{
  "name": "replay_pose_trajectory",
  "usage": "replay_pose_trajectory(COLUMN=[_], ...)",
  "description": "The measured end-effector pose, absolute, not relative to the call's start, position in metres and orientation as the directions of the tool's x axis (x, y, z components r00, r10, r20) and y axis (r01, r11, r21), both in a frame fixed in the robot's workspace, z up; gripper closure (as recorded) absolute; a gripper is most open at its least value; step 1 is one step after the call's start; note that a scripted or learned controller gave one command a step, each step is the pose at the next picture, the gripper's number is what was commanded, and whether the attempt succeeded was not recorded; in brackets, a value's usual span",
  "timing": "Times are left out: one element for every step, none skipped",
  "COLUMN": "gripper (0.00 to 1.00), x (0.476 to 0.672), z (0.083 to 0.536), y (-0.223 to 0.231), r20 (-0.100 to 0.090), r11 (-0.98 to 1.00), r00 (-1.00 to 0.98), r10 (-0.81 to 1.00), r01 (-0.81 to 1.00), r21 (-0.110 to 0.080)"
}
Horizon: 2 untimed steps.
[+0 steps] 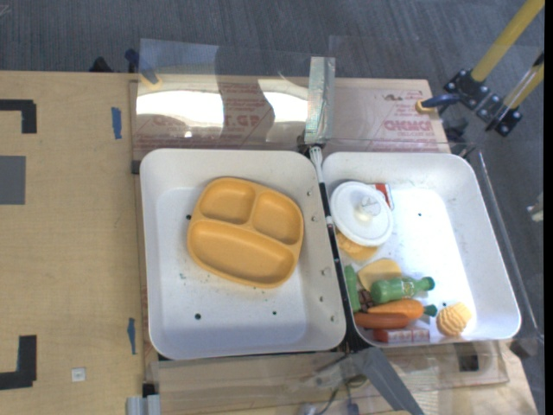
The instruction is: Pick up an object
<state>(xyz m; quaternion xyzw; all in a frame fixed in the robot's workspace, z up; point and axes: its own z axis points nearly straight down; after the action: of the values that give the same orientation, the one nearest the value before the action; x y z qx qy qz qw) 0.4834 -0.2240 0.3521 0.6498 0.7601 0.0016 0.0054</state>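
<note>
Orange three-compartment plastic plate [247, 230] sits mid left white bin [164, 318]; my gripper's state, I cannot tell.

The orange three-compartment plastic plate [246, 230] looks smooth and matt. Both shallow white plastic bins [164, 258] show a slight sheen. The light wooden bench top [65, 232] is matt.

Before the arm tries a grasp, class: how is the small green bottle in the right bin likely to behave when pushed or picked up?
The green bottle lies on its side, so a push would probably roll it. It looks like smooth plastic, perhaps slippery and light. It rests against the carrot and a yellow wedge, so those may shift with it.
</note>
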Motion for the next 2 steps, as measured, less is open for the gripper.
replay_pose_trajectory(gripper=[1.0,1.0], x=[0.483,0.483], z=[0.185,0.103], y=[-0.222,-0.174], r20=[0.006,-0.007], r11=[0.338,0.15], r00=[-0.338,-0.15], r10=[0.941,0.989], r01=[0.941,0.989], r21=[-0.006,0.011])
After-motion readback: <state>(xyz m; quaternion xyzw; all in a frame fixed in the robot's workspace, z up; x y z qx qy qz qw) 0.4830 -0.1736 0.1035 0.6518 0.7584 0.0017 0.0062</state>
